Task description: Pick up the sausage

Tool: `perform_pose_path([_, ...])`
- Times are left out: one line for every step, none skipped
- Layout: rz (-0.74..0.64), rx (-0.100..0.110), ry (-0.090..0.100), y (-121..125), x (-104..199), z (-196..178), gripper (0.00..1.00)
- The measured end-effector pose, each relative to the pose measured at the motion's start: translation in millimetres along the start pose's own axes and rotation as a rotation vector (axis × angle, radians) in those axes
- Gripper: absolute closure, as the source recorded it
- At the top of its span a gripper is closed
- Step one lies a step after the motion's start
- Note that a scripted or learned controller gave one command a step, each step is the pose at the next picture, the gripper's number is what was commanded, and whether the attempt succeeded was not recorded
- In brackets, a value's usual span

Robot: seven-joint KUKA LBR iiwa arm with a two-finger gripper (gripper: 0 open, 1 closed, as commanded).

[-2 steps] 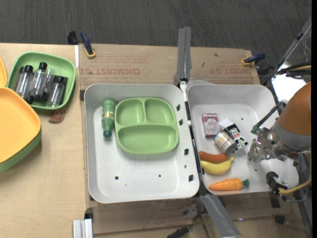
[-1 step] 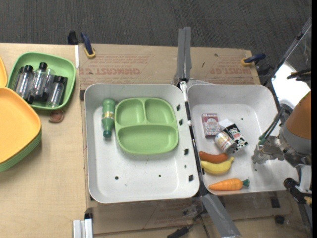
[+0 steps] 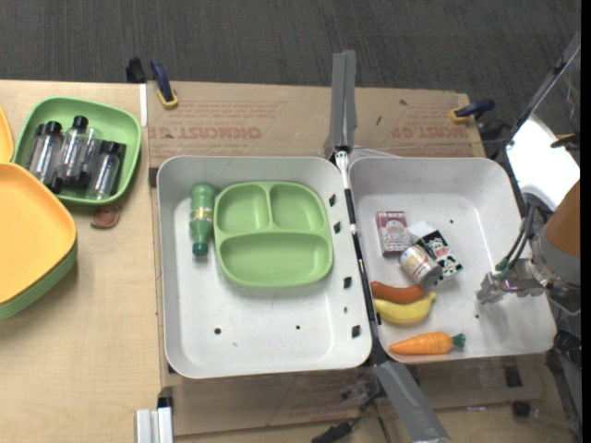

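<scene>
The sausage (image 3: 398,293) is a reddish-orange curved piece lying in the right bin (image 3: 480,178), near the bin's left wall. It rests against the top of a yellow banana (image 3: 408,311). My gripper (image 3: 492,290) hangs at the bin's right side, low over the white floor. It is about a hand's width to the right of the sausage, with nothing visibly in it. The grey arm comes in from the right edge of the view.
Also in the right bin are a red card box (image 3: 392,232), a small can (image 3: 420,265), a black-and-white pack (image 3: 441,252) and a carrot (image 3: 426,343). The left bin (image 3: 259,340) holds a green divided plate (image 3: 273,233) and a green bottle (image 3: 200,218).
</scene>
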State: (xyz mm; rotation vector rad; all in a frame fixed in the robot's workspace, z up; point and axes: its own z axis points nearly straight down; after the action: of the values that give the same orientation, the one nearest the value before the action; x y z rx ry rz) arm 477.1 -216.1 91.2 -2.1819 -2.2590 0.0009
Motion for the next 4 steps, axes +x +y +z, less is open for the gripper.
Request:
perform_pose_path([0.27, 0.003, 0.002, 1.5, 47.5, 0.7, 1.0])
perform_pose_path([0.431, 0.001, -0.001, 0.0, 10.6, 0.2, 1.0])
perform_pose_path([0.622, 0.005, 0.001, 1.6, 69.3, 1.3, 1.0])
perform_pose_path([0.488, 0.001, -0.001, 0.0, 17.6, 0.1, 1.0])
